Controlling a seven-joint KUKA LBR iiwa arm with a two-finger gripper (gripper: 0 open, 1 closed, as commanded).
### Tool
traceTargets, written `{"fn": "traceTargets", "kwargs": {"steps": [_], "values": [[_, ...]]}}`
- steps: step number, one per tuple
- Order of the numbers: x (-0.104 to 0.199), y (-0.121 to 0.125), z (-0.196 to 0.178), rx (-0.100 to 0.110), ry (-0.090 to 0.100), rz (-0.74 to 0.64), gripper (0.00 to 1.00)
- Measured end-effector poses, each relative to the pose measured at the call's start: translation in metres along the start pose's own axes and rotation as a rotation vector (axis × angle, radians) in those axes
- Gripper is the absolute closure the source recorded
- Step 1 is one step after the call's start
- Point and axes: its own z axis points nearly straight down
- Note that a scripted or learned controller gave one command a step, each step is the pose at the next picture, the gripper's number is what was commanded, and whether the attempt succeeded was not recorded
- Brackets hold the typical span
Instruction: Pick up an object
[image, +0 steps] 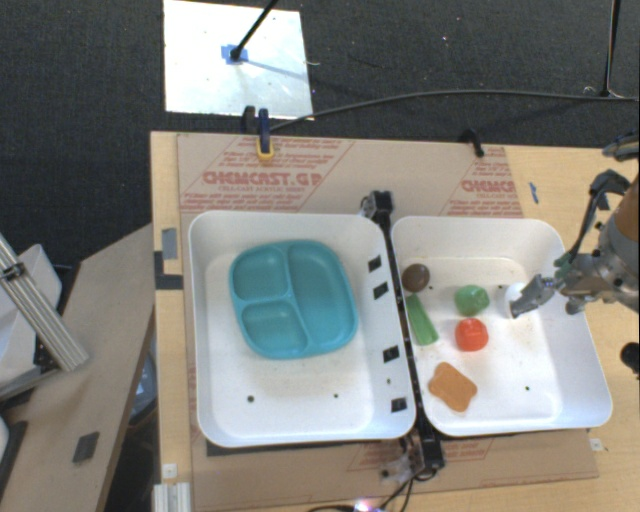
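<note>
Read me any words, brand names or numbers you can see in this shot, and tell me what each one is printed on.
"CHEMCAST GP": red print on the brown protective sheet behind the left bin, repeated diagonally across it.
Same red print near the sheet's right end, behind the right bin: partly legible, seemingly the same brand.
Smaller red lines under the brand name: too small to read.
Teal divided plate, toy items, gripper: no readable text.

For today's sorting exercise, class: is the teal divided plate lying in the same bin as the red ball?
No. The teal divided plate lies in the left bin, while the red ball sits in the right bin.
</note>
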Motion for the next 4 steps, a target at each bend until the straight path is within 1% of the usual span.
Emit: {"fn": "traceTargets", "kwargs": {"steps": [1,2,3,4], "values": [[0.0,0.002,-0.006,-0.011,-0.002,-0.003,0.0],[0.001,0.009,0.055,-0.009,-0.002,-0.001,0.0],[0.004,0.005,0.116,-0.007,-0.001,-0.001,0.0],[0.004,0.006,0.15,-0.009,-0.001,-0.001,0.0]]}}
